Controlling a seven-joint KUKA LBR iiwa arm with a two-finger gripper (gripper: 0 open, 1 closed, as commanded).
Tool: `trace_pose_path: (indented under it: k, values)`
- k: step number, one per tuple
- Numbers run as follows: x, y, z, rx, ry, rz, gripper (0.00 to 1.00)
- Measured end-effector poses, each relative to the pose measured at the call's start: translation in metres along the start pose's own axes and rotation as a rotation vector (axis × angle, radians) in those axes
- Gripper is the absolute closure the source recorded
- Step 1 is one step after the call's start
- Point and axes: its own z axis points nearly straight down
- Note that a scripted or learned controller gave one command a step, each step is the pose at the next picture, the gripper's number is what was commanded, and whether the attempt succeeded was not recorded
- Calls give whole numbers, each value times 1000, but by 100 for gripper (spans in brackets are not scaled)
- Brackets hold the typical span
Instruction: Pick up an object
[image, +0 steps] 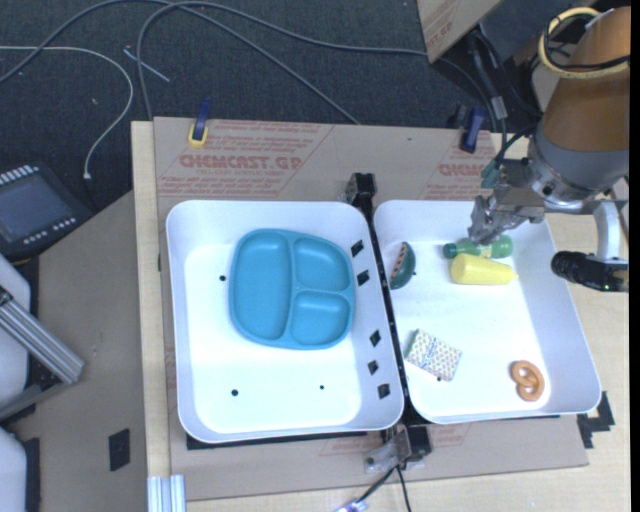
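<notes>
From my seat, the claw (490, 232) is down in the right bin (560, 330), near its far edge, hanging off the grey wrist with the orange band of the arm (590, 80) above it. I cannot tell whether it is open or closed; its tips are lost against the clutter below. Right under it lies a small green object (480, 247), seemingly touching the tips, and just on the near side of that sits a yellow object (481, 270), lying on its side. Toward the divider between the bins rests a watermelon-slice toy (402, 264). Nearer me are a patterned packet (435, 355) and, at the near right corner, an orange pretzel-shaped piece (527, 379). The left bin (200, 380) carries a blue divided plate (291, 288). Both bins sit on a cardboard-covered bench (300, 150).
</notes>
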Motion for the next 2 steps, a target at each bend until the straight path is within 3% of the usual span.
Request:
trace_pose_path:
  k: [2]
  values:
    - [111, -8, 4, 0, 0, -2, 100]
